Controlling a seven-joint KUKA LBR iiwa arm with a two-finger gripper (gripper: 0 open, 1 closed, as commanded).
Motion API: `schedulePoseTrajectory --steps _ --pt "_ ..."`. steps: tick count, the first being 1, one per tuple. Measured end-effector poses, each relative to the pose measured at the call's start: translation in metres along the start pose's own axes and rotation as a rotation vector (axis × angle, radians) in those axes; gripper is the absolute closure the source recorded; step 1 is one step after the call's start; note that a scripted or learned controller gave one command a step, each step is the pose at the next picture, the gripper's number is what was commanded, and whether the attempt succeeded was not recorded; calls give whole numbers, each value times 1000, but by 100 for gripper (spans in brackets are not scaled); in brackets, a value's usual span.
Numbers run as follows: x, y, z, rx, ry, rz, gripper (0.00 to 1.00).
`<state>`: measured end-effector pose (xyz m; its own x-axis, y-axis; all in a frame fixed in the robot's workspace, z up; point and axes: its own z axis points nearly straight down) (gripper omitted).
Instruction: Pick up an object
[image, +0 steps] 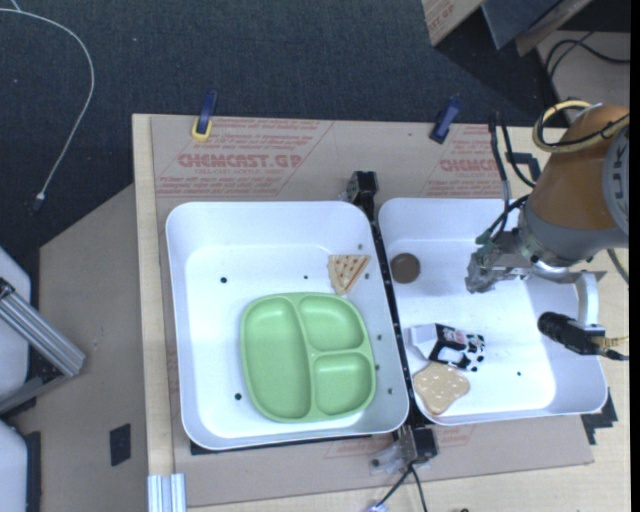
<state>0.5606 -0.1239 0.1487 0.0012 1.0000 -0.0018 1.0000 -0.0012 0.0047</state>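
Observation:
My gripper (483, 272) hangs over the upper middle of the right bin (530, 395), reaching in from the right below the orange band. A round brown cookie (405, 267) lies to its left near the bin's left wall, apart from the gripper. A black-and-white toy (455, 346) lies lower in the bin, with a tan bread-shaped piece (441, 388) in front of it at the bin's near left corner. Nothing shows between the gripper and the bin floor.
The left bin (200, 300) holds a green divided plate (305, 356) and a tan waffle wedge (347, 270) near its upper right corner. A black clamp (362, 186) sits at the top of the divider between the bins. Cardboard lies under both bins.

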Motion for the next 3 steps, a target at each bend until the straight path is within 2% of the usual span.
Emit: schedulePoseTrajectory --steps 1,2,3 --pt "-2 5 -64 -3 0 -2 100" --pt "-5 5 -107 -3 -1 -2 100" --pt "55 13 -94 7 5 -8 100"
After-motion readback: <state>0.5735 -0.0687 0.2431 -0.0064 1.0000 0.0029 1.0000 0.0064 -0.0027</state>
